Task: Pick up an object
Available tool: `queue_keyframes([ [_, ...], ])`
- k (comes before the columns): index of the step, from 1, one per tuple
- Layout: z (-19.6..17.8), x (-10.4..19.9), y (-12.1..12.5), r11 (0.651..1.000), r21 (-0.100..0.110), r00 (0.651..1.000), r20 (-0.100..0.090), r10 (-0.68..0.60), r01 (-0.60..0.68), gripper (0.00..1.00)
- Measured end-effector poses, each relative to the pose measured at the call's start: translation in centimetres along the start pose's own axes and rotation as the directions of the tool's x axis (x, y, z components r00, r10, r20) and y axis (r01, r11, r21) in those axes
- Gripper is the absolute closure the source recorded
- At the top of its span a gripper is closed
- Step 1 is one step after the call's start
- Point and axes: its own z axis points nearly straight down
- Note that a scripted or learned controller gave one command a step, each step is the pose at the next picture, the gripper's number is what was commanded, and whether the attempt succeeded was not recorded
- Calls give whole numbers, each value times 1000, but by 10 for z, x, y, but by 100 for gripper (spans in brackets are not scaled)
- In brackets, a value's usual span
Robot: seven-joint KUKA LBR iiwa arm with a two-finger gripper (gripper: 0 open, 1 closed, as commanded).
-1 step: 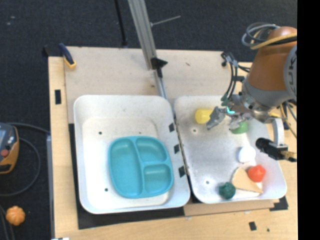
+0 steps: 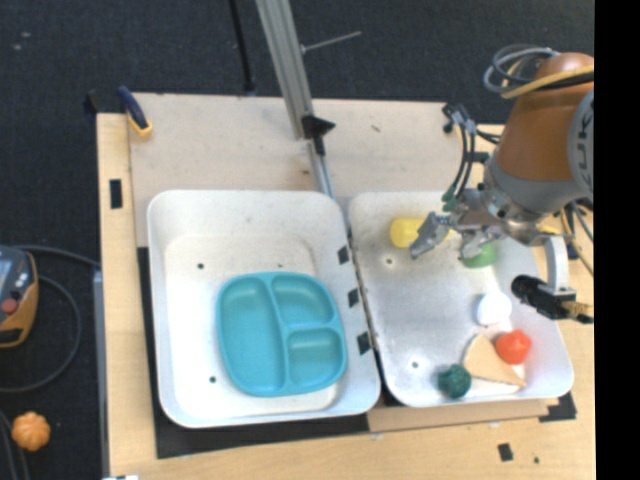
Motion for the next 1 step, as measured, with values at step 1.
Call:
queue_keyframes([
  [1, 42, -1, 1, 1000, 3, 1000, 1, 2, -2, 0],
])
